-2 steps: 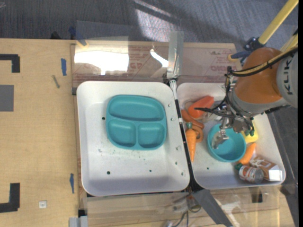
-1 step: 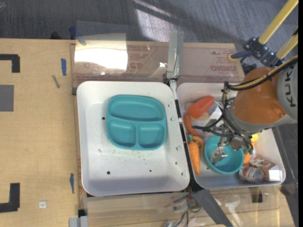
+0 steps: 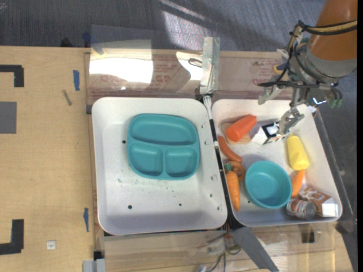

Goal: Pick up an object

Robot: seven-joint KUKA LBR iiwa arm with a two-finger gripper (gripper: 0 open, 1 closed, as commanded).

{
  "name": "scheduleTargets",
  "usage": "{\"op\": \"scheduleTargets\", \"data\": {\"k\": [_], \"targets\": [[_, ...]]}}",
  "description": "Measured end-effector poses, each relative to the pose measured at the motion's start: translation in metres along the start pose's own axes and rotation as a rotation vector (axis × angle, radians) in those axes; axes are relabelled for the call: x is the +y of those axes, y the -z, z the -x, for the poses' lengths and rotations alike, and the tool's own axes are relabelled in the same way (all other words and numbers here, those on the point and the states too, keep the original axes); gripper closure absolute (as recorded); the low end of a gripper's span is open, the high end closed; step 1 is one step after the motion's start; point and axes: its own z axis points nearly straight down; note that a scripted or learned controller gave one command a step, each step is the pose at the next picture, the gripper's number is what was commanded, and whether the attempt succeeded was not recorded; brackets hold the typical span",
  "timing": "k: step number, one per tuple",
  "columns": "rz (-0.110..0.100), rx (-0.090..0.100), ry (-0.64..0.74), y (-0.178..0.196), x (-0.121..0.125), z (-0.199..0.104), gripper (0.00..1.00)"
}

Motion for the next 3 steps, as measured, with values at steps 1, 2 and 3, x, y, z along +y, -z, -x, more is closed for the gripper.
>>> {"op": "scheduleTargets", "data": {"k": [1, 2, 3], "targets": [[0.004, 0.009, -0.059, -0.149, -0.08, 0.006, 0.0], [0.003, 0.009, -0.241, -0.158, -0.085, -0.024, 0.0], [0.002, 0.008, -0.262, -0.157, -0.064, -0.086, 0.0]]}}
